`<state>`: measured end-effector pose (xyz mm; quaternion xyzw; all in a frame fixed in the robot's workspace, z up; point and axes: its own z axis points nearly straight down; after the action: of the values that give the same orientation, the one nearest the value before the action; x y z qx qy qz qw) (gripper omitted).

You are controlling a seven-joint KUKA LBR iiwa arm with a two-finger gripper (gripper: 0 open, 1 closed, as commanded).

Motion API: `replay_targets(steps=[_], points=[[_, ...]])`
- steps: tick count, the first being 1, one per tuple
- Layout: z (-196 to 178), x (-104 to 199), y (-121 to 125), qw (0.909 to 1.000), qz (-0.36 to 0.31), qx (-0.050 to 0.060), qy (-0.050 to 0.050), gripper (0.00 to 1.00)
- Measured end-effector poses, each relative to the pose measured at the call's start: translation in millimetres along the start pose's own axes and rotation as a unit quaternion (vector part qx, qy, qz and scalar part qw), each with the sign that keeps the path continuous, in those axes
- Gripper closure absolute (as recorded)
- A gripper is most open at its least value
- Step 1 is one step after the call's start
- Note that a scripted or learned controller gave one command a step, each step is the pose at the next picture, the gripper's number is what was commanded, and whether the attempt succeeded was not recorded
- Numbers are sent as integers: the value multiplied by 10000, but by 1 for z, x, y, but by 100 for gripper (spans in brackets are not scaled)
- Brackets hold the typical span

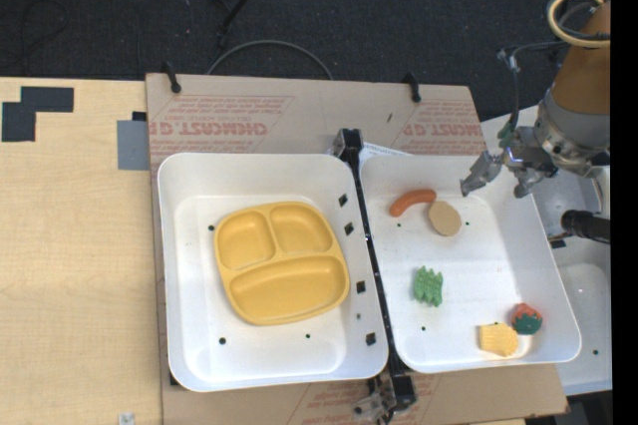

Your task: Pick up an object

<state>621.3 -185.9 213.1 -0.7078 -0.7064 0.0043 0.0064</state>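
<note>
In the right bin [498,258] lie an orange sausage [412,202], a tan round piece [445,218], a green leafy piece [429,285], a yellow chunk [498,340] and a red-and-green piece [527,319]. My gripper [500,176] hangs over the bin's far right corner, to the right of the sausage and the tan piece. Its two fingers are spread apart with nothing between them.
The left bin [189,263] holds a yellow divided tray [282,261]. A black divider [364,253] runs between the bins. Cardboard [299,119] lies behind them. The arm's grey body and orange band [581,64] stand at the right edge.
</note>
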Motion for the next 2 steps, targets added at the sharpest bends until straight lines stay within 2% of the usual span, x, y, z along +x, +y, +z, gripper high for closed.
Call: replay_targets(steps=[1,2], points=[[-8,0,3,10000,-12,-62,-11,0],[51,-8,-1,10000,-7,-36,-8,0]])
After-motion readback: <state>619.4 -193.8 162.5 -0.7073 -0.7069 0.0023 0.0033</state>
